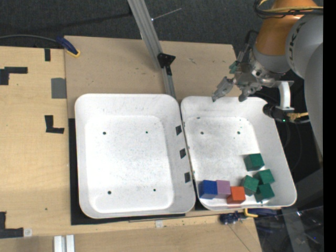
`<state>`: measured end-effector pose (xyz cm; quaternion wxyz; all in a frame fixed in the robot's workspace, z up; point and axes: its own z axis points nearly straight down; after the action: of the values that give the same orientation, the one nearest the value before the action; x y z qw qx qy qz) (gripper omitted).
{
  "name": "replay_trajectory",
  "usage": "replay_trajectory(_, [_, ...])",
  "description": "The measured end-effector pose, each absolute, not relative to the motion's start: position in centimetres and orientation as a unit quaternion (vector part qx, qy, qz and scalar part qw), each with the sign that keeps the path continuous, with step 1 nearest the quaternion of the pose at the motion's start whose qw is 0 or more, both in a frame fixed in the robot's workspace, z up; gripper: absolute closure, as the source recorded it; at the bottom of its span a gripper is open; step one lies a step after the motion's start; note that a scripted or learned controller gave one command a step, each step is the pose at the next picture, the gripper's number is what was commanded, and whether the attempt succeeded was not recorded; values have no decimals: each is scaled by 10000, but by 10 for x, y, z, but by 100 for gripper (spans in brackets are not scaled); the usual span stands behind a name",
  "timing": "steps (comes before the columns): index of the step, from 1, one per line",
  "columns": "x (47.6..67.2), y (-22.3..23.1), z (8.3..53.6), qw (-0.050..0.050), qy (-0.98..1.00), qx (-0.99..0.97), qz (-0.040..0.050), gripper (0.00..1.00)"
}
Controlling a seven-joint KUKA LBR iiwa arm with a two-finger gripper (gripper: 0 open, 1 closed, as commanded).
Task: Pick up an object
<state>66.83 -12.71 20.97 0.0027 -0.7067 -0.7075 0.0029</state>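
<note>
My gripper (pixel 231 94) hangs over the far edge of the right bin (pixel 220 140), open, with nothing between its two spread fingers. The blocks lie at that bin's near right corner, well away from the gripper. A blue block (pixel 208 188), a purple block (pixel 223 187) and an orange block (pixel 237 194) sit in a row along the near wall. Several green blocks cluster to their right, one (pixel 254 161) a little farther back and the others (pixel 261 185) packed together by the corner.
The left bin (pixel 126 156) sits beside the right one, with black clips along the seam. A slanted metal rail (pixel 149 33) runs from the top down to the bins' far junction. The wooden bench (pixel 31 140) extends left.
</note>
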Motion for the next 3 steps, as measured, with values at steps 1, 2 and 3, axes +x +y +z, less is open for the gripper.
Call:
replay_trajectory(1, [659, -125, 161, 23, -7077, -7065, 25, 0])
replay_trajectory(2, [660, -132, 112, 20, -7074, -7068, 26, 0])
replay_trajectory(3, [661, -131, 126, 1, -7081, -7061, 7, 100])
